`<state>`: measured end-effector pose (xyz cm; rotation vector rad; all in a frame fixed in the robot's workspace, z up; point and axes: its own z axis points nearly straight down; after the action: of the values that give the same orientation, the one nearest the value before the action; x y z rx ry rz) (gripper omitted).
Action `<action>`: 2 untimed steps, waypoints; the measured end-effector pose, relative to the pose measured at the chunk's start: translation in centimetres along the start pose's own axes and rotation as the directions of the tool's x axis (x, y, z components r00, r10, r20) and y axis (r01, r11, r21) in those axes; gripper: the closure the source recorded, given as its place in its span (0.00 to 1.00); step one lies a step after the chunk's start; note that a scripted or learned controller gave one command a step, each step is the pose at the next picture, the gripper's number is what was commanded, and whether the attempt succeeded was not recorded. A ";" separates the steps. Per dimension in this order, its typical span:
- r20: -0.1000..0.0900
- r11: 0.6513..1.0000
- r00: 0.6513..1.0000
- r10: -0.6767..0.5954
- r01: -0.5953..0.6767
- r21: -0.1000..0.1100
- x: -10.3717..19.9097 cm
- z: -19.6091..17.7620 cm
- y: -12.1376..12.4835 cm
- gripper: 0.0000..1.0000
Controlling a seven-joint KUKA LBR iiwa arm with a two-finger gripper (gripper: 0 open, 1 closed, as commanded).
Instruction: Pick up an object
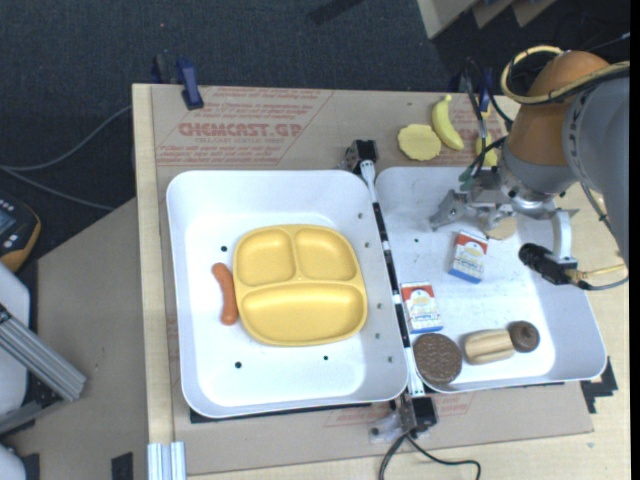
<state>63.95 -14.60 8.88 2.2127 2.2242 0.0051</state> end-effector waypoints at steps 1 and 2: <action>-0.001 1.000 1.000 0.007 -0.007 0.009 -1.1 0.4 -3.1 0.00; -0.001 1.000 1.000 0.006 -0.006 0.004 -1.0 -0.7 -2.9 1.00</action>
<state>61.09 -15.59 9.52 2.2216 2.2203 0.0017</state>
